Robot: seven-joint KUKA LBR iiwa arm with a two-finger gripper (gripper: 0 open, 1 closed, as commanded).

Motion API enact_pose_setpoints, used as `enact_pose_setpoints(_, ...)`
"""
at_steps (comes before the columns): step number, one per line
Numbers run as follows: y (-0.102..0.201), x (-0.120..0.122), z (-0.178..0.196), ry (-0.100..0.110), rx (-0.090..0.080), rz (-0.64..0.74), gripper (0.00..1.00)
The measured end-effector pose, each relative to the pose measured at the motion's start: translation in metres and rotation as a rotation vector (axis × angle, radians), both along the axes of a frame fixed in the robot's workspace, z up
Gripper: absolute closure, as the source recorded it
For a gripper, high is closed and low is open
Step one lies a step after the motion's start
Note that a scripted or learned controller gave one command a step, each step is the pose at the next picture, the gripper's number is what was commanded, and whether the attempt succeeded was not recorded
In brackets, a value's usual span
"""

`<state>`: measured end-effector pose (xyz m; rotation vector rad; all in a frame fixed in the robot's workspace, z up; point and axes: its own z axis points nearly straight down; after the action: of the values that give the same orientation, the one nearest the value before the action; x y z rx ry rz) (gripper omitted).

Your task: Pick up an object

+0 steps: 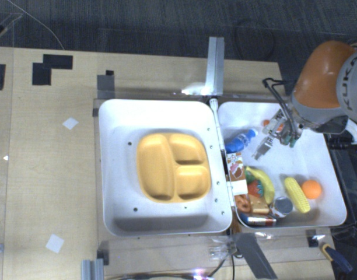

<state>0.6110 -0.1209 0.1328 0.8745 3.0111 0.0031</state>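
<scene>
Your gripper (266,147) hangs over the upper part of the right bin (333,174), its fingers close together with nothing between them, just right of the blue bottle (241,140). The pick is not yet made: the bottle, banana (261,179), corn cob (297,194) and orange (311,189) all lie loose in that bin (most crowd its lower half). The left bin (117,156) carries a yellow tray (170,167), so descent, grasp and lift all remain.

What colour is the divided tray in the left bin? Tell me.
Yellow tray, plain, with no pattern; seen in the camera view.
</scene>
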Motion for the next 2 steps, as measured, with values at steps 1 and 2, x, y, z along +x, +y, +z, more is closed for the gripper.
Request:
enact_pose_setpoints(1, 0.005, -0.043, -0.005, 0.001, 0.001, -0.220, 0.00)
enact_pose_setpoints(2, 0.004, -0.092, -0.042, -0.013, -0.005, 0.185, 0.00)
